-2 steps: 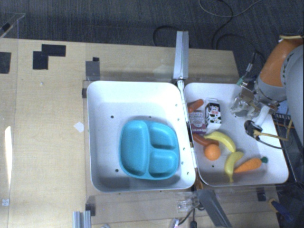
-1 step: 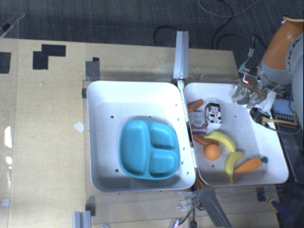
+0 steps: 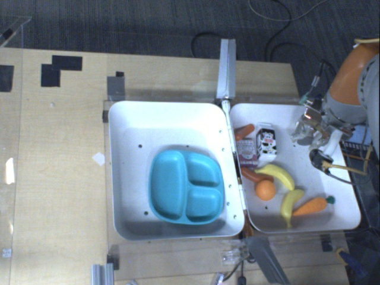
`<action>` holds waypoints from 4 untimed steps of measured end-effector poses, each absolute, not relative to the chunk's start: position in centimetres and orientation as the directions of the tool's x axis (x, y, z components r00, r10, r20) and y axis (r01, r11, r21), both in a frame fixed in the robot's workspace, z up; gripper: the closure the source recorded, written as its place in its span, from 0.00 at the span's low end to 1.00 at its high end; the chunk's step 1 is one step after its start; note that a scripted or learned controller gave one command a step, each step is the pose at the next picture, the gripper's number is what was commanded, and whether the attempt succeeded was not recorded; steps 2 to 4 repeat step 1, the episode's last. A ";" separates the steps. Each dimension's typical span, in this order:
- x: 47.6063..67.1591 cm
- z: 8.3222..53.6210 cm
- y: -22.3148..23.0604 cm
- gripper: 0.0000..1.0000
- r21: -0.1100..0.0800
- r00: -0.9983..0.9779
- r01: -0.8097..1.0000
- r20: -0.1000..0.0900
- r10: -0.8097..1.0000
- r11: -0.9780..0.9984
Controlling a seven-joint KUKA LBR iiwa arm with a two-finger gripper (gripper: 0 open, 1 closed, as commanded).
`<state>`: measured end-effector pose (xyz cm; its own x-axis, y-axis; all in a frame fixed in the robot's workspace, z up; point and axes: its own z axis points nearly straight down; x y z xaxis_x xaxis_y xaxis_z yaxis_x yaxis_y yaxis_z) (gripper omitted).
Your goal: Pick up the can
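Can [image 3: 265, 142] seemingly just beside divider [image 3: 233, 144]

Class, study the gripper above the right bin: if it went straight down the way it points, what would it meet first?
Probably bare floor of the right bin, since the gripper hangs right of the can; depth is uncertain.

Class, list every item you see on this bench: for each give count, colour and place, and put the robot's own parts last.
Bins: 2, white, side by side on the bench.
Divided plate: 1, light blue, in the left bin.
Can: 1, white with dark markings, right bin, upper left part.
Bananas: 2, yellow, right bin, middle and lower.
Orange: 1, orange, right bin, beside the upper banana.
Carrot: 1, orange with green tip, right bin, lower right.
Sausage-like pieces: 2 or so, reddish, along the right bin's left wall.
Arm: 1, grey with orange band, right side.
Gripper: 1, metallic, over the right bin's upper right.
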<state>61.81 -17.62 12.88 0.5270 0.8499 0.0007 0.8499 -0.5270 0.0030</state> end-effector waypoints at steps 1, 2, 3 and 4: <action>60.5 21.6 -13.4 1.00 0.004 0.576 0.818 0.002 0.818 -0.576; 60.5 21.6 -13.4 1.00 0.004 0.576 0.818 0.002 0.818 -0.576; 60.5 21.6 -13.4 1.00 0.004 0.576 0.818 0.002 0.818 -0.576; 60.5 21.6 -13.4 1.00 0.004 0.576 0.818 0.002 0.818 -0.576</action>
